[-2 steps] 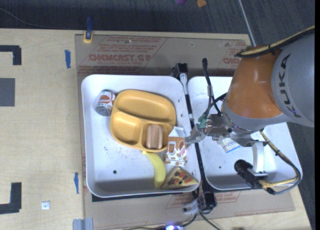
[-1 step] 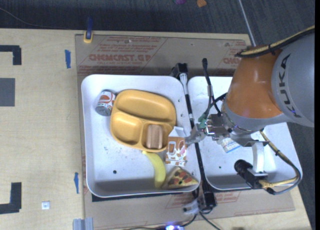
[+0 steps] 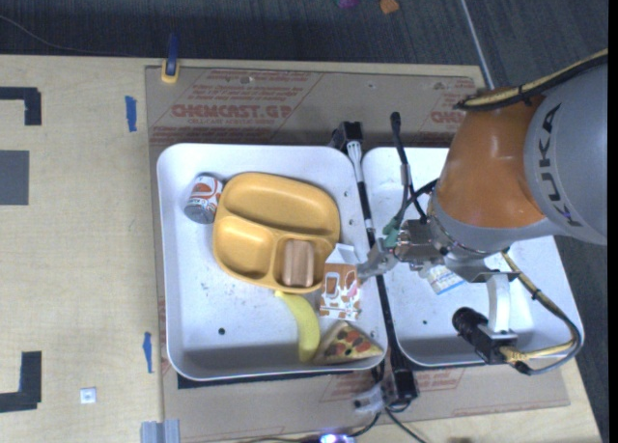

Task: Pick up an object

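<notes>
The arm [image 3: 502, 176] reaches in from the right and hangs over the right bin [image 3: 425, 349], its orange band covering most of that bin's upper half. The claw [image 3: 372, 263] sits low at the seam between the two bins, over the divider; I cannot tell whether it is released or clenched, as the wrist hardware and cables crowd it.

The left bin [image 3: 179, 267] is packed on its right side. A yellow tray [image 3: 266, 214] lies tilted across the upper middle, with a brown block [image 3: 296, 263] in its lower compartment. A can [image 3: 203, 198] lies against the tray's upper left edge, near the bin's top left corner. A banana [image 3: 305, 325] curves down from under the tray's lower edge. Just right of it a small carton [image 3: 340, 291] stands close to the claw, and a pizza slice [image 3: 348, 343] rests at the bin's lower right corner, touching the rim.

Open floor shows in the left bin's lower left area and along its left wall. In the right bin, bare floor shows at the lower left, beside a black fitting [image 3: 478, 330]. The worktop [image 3: 68, 238] stretches left of the bins.
</notes>
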`<control>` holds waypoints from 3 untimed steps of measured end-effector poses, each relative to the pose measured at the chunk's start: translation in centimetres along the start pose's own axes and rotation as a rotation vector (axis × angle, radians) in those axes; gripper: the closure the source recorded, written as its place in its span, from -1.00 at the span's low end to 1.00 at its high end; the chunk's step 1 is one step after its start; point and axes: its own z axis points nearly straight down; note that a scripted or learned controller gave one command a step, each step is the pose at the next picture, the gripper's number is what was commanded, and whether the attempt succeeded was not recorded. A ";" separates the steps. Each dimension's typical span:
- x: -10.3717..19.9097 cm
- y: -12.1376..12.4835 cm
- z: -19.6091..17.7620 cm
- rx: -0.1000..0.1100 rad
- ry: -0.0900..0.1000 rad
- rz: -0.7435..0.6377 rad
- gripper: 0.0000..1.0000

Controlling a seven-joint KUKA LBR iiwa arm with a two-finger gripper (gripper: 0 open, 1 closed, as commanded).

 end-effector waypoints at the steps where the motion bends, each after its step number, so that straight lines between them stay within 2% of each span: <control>1: 0.0 0.0 0.0 0.000 0.000 0.000 -1.00; 3: 0.0 0.0 0.0 0.000 0.000 0.000 -1.00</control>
